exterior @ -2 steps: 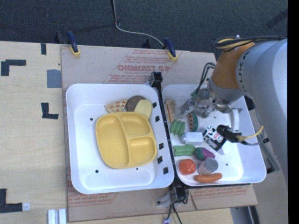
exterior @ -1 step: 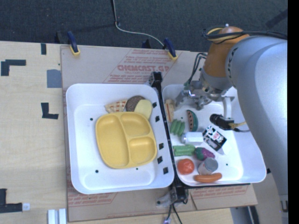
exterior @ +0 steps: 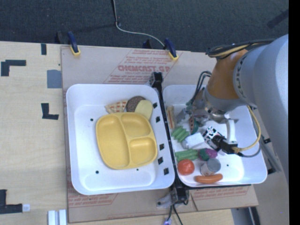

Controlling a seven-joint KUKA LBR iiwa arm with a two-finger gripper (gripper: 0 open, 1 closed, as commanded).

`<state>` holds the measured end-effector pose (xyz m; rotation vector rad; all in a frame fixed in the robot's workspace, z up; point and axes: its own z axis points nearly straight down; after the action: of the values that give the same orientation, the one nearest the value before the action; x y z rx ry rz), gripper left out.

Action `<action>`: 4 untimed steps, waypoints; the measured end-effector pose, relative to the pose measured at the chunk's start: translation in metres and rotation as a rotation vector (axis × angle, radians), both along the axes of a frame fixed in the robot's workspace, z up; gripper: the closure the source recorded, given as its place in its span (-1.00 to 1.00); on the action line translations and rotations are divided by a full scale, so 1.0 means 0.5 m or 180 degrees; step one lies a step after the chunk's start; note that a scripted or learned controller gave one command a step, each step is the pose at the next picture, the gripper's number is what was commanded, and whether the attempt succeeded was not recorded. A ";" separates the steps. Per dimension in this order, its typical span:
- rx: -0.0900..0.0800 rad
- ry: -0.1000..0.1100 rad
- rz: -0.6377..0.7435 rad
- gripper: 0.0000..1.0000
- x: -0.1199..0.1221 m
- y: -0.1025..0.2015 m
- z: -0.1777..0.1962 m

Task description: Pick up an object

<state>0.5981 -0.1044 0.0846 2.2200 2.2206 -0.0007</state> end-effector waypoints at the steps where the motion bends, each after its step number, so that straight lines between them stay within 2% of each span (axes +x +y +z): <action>1: 0.0004 -0.0016 0.0002 -1.00 -0.066 -0.030 0.002; 2: 0.0002 -0.0002 0.0015 -1.00 0.079 -0.020 -0.002; 3: -0.0032 -0.0028 -0.0010 -1.00 0.032 0.007 0.000; 4: 0.0003 0.0015 0.0003 -1.00 0.142 -0.065 0.025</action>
<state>0.6692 -0.1371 0.0972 2.2216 2.2245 -0.0049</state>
